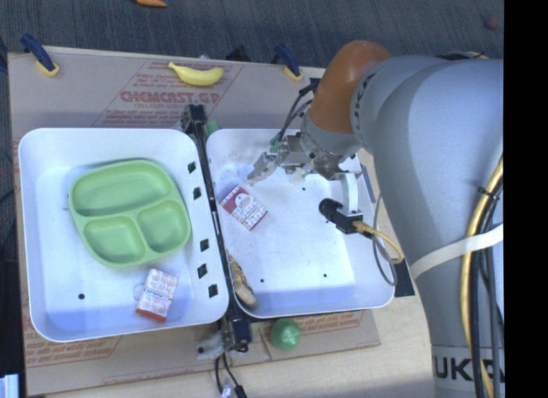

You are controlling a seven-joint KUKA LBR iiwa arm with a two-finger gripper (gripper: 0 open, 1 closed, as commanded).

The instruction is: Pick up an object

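Note:
A red-and-white packet point(244, 206) lies flat in the right bin point(300, 285), near its left wall. My gripper point(264, 165) hangs over that bin's upper left part, a little up and to the right of the packet, and nothing shows in its grasp. A small brownish object point(241, 287) rests in the right bin's lower left corner. In the left bin point(43, 242) sit a green divided plate point(128, 210) and, below it, a second red-and-white packet point(157, 294).
The grey arm with its orange band point(342, 88) covers the right bin's upper right side. A black divider point(205, 208) runs between the bins. A banana point(197, 72) lies on the cardboard behind them, and a green ball point(285, 333) sits in front.

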